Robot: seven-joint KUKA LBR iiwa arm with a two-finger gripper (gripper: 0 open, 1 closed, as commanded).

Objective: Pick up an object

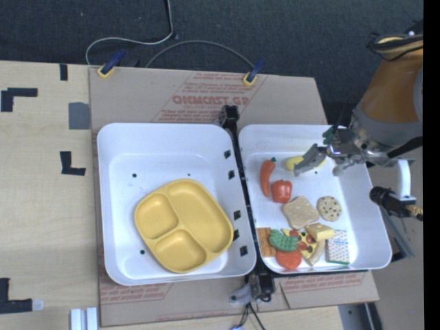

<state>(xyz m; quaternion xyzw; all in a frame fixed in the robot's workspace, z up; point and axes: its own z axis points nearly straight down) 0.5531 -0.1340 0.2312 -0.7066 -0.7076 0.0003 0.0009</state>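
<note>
Here, the nearest thing to my hand [317, 158] is a small yellow piece [296, 162], banana-like, lying on the floor of the right bin [357, 205] near its far wall. One of my fingers [311, 159] reaches down just beside it, perhaps touching its right end; I cannot tell for certain. My fingers look spread apart, and nothing sits between them, so I have hold of nothing.

To the left of the yellow piece lies a red chili [266, 175], and just below that a red pepper [280, 190]. Nearer the front of the bin rest a tan slice of bread [300, 212] and a round cookie [329, 208], close beside each other. Along the front wall a heap of small toy foods [294, 243] is bunched together, with a pale green-and-white box [337, 249] at its right end.

The left bin [117, 157] holds a yellow divided plate [182, 223], lying flat toward the front. Both bins sit side by side on a sheet of cardboard [199, 95] spread over the wooden bench [41, 184].

My arm [392, 88] comes in from the right, its orange band above the wrist.
</note>
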